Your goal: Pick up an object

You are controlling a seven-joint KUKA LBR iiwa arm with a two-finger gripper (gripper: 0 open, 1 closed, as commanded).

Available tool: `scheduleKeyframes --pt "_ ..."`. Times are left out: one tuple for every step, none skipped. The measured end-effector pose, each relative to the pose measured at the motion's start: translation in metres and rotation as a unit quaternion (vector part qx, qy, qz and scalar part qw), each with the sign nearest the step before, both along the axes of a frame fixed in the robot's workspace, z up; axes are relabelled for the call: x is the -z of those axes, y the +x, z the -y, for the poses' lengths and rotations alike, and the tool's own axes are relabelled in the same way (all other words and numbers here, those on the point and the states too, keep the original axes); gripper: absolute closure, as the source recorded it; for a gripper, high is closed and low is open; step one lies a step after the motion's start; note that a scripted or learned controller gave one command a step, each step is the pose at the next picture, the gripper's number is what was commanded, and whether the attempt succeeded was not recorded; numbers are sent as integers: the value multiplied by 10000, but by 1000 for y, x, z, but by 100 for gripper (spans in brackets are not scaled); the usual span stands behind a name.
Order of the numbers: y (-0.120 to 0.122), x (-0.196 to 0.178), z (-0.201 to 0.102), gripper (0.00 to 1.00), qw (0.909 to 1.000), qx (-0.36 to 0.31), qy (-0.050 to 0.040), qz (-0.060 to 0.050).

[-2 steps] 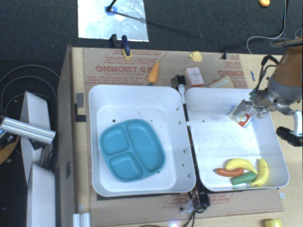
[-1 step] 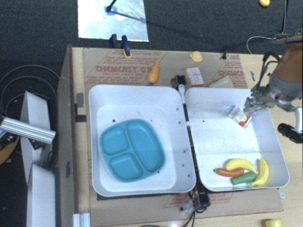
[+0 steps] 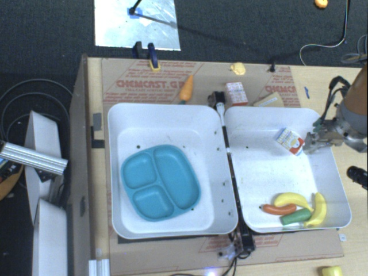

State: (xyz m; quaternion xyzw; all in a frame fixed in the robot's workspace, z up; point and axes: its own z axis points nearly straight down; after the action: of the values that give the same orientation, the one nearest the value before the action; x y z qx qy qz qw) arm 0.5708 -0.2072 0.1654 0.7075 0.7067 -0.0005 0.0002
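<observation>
Camera view: jaws (image 3: 312, 144) beside small carton (image 3: 289, 140).

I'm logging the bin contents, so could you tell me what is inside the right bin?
The right bin holds a small white carton near the gripper, plus two bananas, a red piece and a green piece, partly overlapping.

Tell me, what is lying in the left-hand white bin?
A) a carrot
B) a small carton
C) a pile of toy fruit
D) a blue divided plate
D: the blue divided plate lies in the left bin; the toy fruit and the small carton are in the right bin.
</observation>
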Motion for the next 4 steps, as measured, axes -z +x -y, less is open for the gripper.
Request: scheduleKeyframes --pt "-12 2 -16 100 10000 -18 4 -1" --pt "-72 -15 1 100 10000 10 -1 -2" --pt "-85 -15 -7 100 10000 -4 4 2" --pt "-66 -10 -25 100 10000 -34 3 16"
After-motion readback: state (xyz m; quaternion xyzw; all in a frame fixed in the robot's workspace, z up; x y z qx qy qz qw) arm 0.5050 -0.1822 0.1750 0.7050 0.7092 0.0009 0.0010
